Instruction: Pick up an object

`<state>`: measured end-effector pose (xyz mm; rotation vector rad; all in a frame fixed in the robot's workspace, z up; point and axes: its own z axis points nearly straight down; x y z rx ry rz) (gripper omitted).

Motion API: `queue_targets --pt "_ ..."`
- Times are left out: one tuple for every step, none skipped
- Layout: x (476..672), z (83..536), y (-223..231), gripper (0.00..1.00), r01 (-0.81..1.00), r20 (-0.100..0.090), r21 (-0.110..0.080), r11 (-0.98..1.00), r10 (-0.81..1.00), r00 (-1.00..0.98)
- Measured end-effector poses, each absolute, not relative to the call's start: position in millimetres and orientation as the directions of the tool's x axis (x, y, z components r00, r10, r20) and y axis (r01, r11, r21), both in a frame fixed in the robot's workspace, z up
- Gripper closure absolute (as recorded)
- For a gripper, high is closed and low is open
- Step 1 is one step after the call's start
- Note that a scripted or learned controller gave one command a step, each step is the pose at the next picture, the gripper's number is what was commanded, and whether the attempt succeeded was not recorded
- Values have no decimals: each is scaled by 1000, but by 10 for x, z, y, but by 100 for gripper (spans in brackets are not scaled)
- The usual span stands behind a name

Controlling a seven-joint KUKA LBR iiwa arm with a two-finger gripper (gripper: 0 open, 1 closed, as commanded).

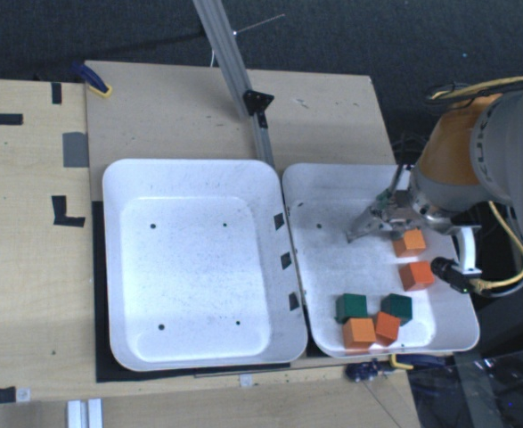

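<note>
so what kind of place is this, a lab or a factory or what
Most likely a robotics lab set up for grasping trials. A robot arm reaches over two shallow white bins on a wooden bench, the right bin holds small orange and green blocks, and a metal pole crosses above.

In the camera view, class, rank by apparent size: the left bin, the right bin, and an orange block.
1. left bin
2. right bin, which looks somewhat smaller
3. orange block, far the smallest
</note>
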<state>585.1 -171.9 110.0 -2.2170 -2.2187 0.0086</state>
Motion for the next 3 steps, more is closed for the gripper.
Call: queue_targets --pt "5869 1235 -1708 100 1000 1 -2 3 1000 -3" --pt "5899 1871 -1702 100 1000 -1 5 2 1000 -2" --pt "5976 2349 -1763 100 1000 -2 4 2 1000 -2"
